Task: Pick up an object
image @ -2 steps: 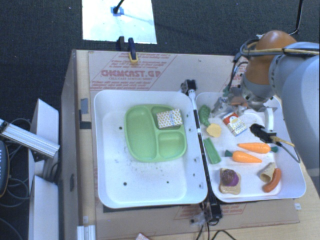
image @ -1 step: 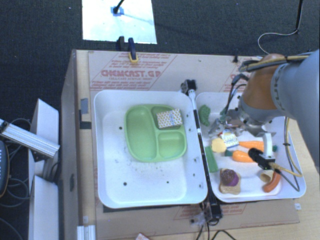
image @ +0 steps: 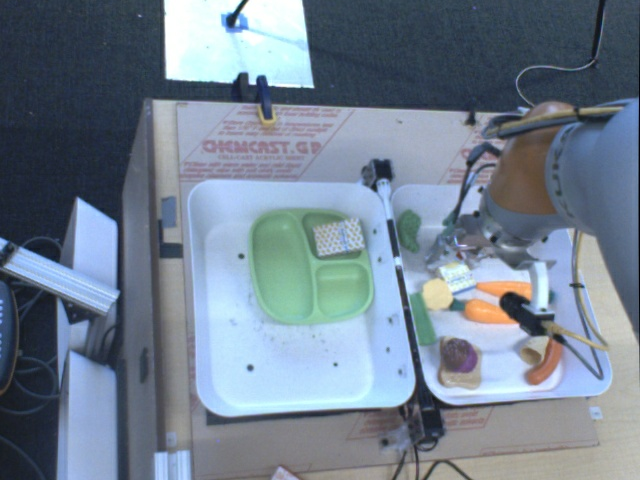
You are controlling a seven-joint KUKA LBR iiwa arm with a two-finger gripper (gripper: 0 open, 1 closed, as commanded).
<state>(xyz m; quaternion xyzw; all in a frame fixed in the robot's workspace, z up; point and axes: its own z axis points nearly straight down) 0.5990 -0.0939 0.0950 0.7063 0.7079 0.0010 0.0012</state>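
Note:
My gripper [image: 448, 250] hangs low in the right bin [image: 500, 393], near its upper middle, with the grey arm and its orange band coming in from the right. Just below the gripper lies a small white and yellow box [image: 458, 276], and I cannot see whether they touch. A yellow round toy [image: 436, 294] sits under that. A green broccoli piece [image: 410, 228] lies to the gripper's left. Two orange carrots [image: 487, 312] lie to the lower right.
The right bin also holds a green strip [image: 422, 322], a purple piece on toast [image: 459, 356] and a red sausage [image: 546, 364]. In the left bin [image: 230, 368], a green divided tray [image: 285, 278] holds a patterned block [image: 338, 238]. A black rail [image: 395, 258] separates the bins.

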